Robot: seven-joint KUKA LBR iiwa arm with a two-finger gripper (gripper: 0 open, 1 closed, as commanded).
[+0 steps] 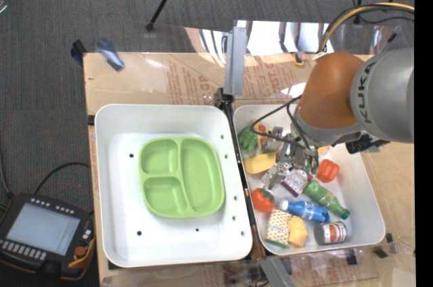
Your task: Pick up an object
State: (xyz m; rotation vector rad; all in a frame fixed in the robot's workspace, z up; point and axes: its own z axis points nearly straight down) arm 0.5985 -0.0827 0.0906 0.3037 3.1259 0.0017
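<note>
The grey arm [379, 96] with its orange band reaches in over the right bin [371, 197]. The left bin [111, 177] holds a green divided tray [181, 176]. The gripper [289, 156] hangs low among the right bin's toys; I cannot tell its grip. Just beside it lie a yellow wedge [260, 163], green bottle [326, 197], blue bottle [306, 210], tomato [262, 200] and small can [330, 233].

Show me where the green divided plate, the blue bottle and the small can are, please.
green divided plate [181, 177], camera view, its central ridge.
blue bottle [306, 211], camera view, its body.
small can [330, 233], camera view, its side.
</note>
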